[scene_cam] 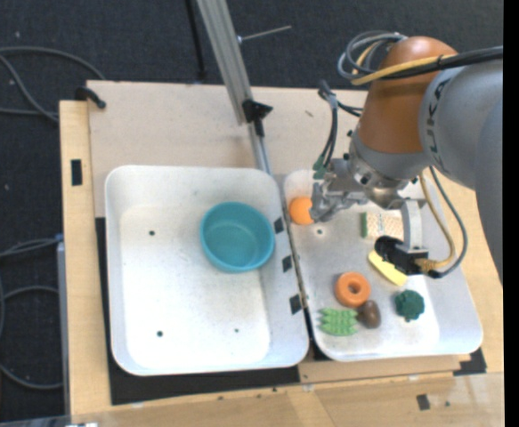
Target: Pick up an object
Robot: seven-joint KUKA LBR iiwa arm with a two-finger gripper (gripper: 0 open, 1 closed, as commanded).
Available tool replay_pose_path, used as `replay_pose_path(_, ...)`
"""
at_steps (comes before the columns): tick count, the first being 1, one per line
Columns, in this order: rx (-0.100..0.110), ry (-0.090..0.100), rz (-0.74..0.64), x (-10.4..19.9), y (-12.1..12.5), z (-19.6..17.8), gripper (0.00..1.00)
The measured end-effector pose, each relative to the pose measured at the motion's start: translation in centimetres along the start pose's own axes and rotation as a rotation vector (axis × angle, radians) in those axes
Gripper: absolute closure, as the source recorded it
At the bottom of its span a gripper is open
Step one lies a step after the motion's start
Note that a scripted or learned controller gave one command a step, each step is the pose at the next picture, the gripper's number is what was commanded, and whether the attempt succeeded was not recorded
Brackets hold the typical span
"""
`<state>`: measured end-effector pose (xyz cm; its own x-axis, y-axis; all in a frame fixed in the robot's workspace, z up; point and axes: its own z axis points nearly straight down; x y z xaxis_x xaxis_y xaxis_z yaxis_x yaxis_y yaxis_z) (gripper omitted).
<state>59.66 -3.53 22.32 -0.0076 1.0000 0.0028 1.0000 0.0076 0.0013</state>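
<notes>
My gripper point(321, 206) hangs low over the far left corner of the right bin point(450, 326). A small orange ball point(300, 210) lies right beside it, against the bin's left wall; whether the gripper touches or holds the ball is unclear. Further toward the front of this bin lie an orange ring point(353, 288), a brown lump point(368, 313), a light green leafy piece point(337, 320), a dark green broccoli-like piece point(409, 304) and a yellow banana-like piece point(388, 269). A pale card with green print point(379, 223) sits partly under the arm.
A blue bowl point(237, 236) stands upright in the left bin point(152, 327). A slanted metal rail point(228, 52) rises behind the bins and ends near the gap between them. Cables loop from the wrist down over the right bin's right side.
</notes>
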Motion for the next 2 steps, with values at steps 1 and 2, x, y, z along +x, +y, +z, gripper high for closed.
replay_pose_path(1, 0.002, -0.001, 0.001, 4.0, -2.0, -0.1, 1.00)
replay_pose_path(2, 0.003, -0.001, 0.001, 8.6, -3.7, 0.3, 1.00)
